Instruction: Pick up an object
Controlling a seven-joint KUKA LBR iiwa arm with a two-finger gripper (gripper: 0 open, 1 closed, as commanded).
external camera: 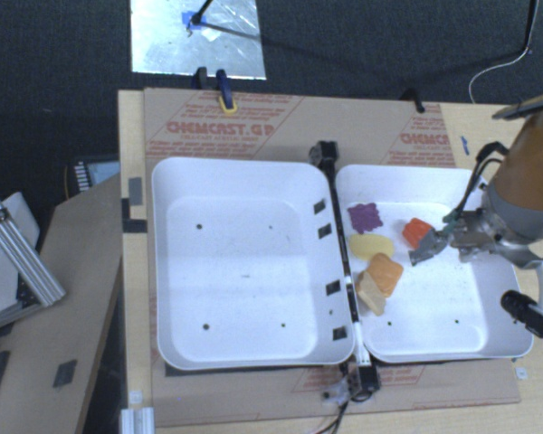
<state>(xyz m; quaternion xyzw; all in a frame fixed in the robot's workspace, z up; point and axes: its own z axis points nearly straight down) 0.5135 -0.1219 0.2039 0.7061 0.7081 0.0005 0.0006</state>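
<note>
Several small objects lie in the right bin [434,333]. A purple piece [365,215] sits near its far left corner, with a flat yellow piece [372,244] just in front of it. An orange and tan block [380,280] leans by the divider between the bins. A red-orange piece [416,231] lies toward the bin's middle. My gripper [427,250] reaches in from the right and hangs right beside the red-orange piece, at its near right edge. Nothing is visibly held in it.
The left bin [244,260] sits next to the right one, joined along a dark hinge strip [339,251]. Both rest on a cardboard sheet [253,125]. A shiny foil square [197,25] lies on the dark floor behind. The arm's orange band [534,165] hangs over the right bin's far right side.
</note>
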